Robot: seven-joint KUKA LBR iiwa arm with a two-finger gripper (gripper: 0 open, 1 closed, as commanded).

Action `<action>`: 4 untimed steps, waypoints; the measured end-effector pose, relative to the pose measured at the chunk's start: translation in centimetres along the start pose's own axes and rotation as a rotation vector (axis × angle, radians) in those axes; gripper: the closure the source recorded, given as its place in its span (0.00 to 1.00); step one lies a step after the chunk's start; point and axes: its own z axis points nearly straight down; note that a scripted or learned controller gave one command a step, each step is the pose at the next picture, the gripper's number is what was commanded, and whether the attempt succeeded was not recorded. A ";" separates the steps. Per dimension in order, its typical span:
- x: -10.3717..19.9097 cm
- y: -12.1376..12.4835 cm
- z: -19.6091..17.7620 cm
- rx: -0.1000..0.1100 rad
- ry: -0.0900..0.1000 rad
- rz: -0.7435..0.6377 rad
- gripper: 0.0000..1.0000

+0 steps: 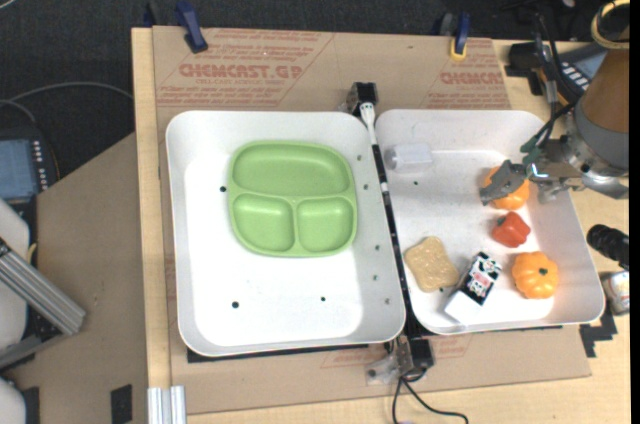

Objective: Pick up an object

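1. Grey arm with an orange band enters from the right; its tool (508, 180) sits low over the right white bin (455, 137), near that bin's right side.
2. Whether the tool is apart or together, I cannot tell: dark grey parts blur into one mass.
3. Small orange round object (514, 197) lies right at the tool tip, partly covered by it; contact or grasp cannot be confirmed.
4. Red chunky object (511, 229) rests just below the tool, near but apart from it.
5. Orange pumpkin-shaped toy (534, 275) sits lower still, near the bin's bottom right corner.
6. Black-and-white printed small carton (474, 286) lies tilted beside the pumpkin's left; a tan biscuit-like flat piece (431, 263) touches or nearly touches the carton's left.
7. Pale translucent small block (409, 155) lies in the bin's upper left, well apart from the tool.
8. Left white bin (200, 212) holds a light green three-compartment plastic tray (293, 174).
9. Both bins rest on a brown cardboard-covered bench (260, 62).
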 end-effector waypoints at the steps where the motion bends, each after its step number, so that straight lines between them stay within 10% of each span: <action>1: -5.2 3.9 13.2 0.005 0.000 0.003 0.00; 2: -5.1 4.1 11.4 -0.004 -0.002 0.001 1.00; 4: 10.1 -1.1 2.3 0.003 0.005 -0.008 1.00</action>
